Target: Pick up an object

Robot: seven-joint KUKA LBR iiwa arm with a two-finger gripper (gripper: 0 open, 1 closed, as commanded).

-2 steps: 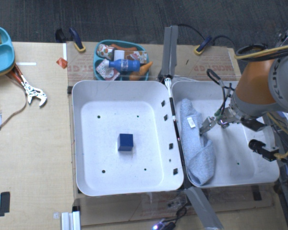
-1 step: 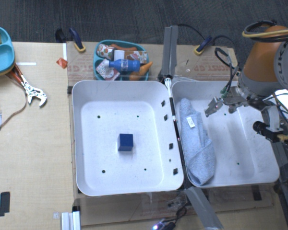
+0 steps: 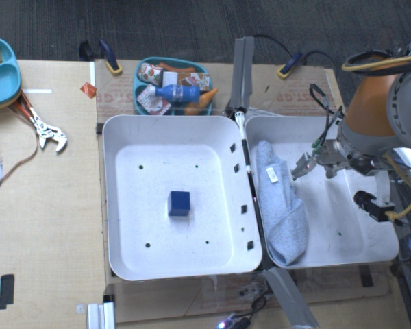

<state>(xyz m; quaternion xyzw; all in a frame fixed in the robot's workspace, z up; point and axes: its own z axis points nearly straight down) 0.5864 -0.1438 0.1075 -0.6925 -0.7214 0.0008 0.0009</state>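
Note:
A small blue cube (image 3: 179,203) sits near the middle of the left white bin (image 3: 123,252). A grey folded cloth (image 3: 282,208) with a white tag lies along the left side of the right white bin (image 3: 356,252). My gripper (image 3: 315,169) hangs over the right bin, just right of the cloth's upper end and above the bin floor. Its fingers are spread open, one fingertip (image 3: 300,168) pointing toward the cloth, and nothing is between them. The cube is far to the gripper's left, across the wall between the bins.
A teal bowl (image 3: 142,74) of small packaged items stands behind the left bin. A wrench (image 3: 46,133) and a teal tray (image 3: 1,81) lie on the bench at the left. Clamps and cables run along the back edge.

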